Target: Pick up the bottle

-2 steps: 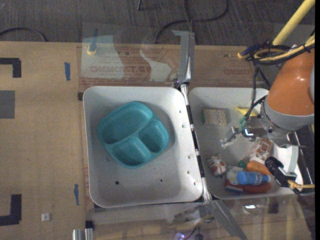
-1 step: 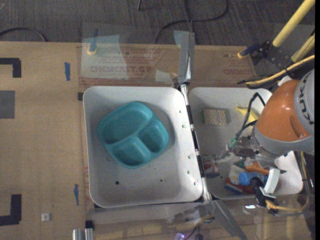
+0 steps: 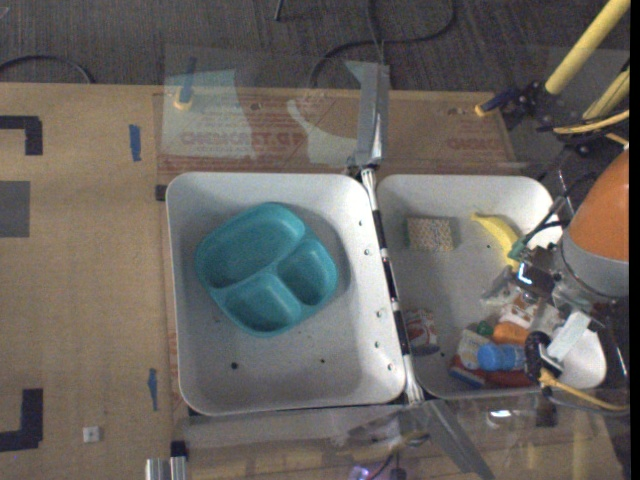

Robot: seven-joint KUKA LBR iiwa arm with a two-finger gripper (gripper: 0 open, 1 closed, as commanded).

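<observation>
The bottle (image 3: pixel 499 356) lies on its side near the front edge of the right bin (image 3: pixel 440 193); it is small, with a blue body and an orange-red end, among several other small packets. My gripper (image 3: pixel 538 313) hangs low over the bin's right side, just right of and above the bottle, below the arm's orange band (image 3: pixel 608 226). The gripper's body hides part of the clutter. I see nothing clearly held between the fingers.
A yellow banana (image 3: pixel 496 231) and a speckled sponge (image 3: pixel 432 233) lie at the back of the right bin. A small packet (image 3: pixel 420 330) sits by the divider. The left bin (image 3: pixel 200 368) holds a teal divided plate (image 3: pixel 266 267).
</observation>
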